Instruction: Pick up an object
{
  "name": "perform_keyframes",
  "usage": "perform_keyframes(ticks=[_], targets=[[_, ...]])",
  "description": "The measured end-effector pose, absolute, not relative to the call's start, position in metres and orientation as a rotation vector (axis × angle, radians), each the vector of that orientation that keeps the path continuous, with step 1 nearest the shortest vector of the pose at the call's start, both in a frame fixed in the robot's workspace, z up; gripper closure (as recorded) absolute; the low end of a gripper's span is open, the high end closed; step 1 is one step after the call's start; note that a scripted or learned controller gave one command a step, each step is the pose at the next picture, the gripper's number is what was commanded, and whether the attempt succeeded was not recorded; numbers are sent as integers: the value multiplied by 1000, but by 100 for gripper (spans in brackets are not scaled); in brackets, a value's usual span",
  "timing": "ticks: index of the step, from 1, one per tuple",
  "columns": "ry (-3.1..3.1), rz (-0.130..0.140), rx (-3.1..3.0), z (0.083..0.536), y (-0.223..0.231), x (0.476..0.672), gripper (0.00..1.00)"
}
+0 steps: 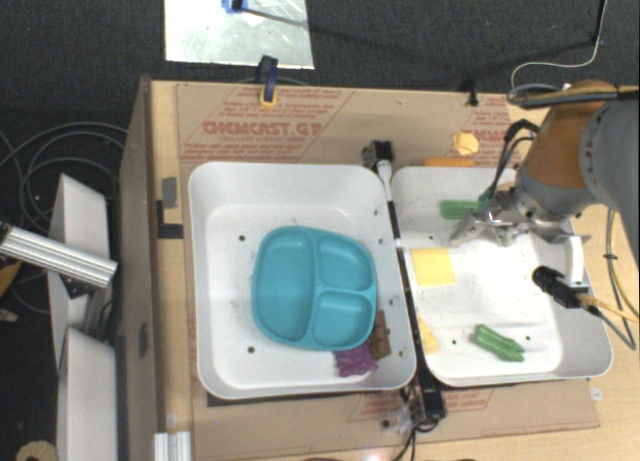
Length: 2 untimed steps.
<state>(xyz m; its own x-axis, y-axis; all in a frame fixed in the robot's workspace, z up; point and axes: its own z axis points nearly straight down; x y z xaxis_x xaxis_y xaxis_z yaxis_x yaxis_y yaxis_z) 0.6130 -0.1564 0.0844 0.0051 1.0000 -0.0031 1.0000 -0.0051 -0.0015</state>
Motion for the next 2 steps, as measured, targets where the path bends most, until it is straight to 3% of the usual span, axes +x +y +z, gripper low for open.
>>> perform_keyframes(ticks=[1, 2], targets=[[2227, 6, 2209, 86, -116, 662, 0], [2222, 4, 2216, 86, -129, 670, 0]])
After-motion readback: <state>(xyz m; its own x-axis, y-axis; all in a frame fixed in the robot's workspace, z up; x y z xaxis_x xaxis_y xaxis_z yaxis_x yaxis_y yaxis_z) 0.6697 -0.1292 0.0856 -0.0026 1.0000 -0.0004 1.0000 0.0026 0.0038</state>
